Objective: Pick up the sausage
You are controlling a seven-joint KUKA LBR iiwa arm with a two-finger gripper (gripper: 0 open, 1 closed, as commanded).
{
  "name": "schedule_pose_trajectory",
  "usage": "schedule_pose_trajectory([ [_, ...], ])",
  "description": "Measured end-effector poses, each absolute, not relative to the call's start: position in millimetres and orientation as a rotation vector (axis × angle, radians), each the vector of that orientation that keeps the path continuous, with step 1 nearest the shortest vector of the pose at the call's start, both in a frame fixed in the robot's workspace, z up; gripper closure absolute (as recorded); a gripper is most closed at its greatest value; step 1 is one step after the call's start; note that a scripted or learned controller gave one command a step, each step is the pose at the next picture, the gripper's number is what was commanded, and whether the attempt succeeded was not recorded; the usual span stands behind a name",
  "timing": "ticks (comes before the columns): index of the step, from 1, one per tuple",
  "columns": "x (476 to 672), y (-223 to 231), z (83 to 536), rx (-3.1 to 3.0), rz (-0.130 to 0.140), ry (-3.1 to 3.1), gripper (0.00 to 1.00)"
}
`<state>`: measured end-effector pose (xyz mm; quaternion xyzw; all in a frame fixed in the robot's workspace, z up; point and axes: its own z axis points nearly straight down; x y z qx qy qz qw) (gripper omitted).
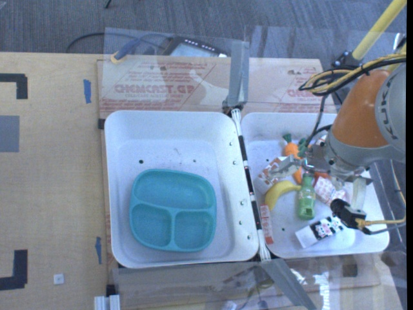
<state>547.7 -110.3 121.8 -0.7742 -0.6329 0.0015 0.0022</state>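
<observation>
Sausage cannot be picked out with certainty among the cluttered items in the right bin; a reddish-pink piece lying just under the wrist may be it, though the view is too blurred to tell. The arm, grey with its orange band, reaches in from three o'clock and hangs over the middle of this bin. The tool sits low among the items, and whether its fingers are spread or closed cannot be told, nor whether anything lies between them.

Around the tool, a yellow banana curves at about eight o'clock, touching a green bottle that stands just beside it at six o'clock. An orange carrot-like toy lies at eleven o'clock. A white-and-black packet rests toward five o'clock, near the bin's lower edge.

The left bin holds a teal divided tray with three compartments, set toward its six o'clock side. Both bins sit side by side on the bench.
</observation>
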Motion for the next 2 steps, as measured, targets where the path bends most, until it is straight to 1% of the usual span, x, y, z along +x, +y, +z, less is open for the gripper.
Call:
schedule_pose_trajectory([
  [1, 489.3, -106.4, 87.2, -2.488, -0.007, -1.935, 0.0],
  [2, 596.4, -118.9, 81.8, -2.801, 0.011, -1.413, 0.0],
])
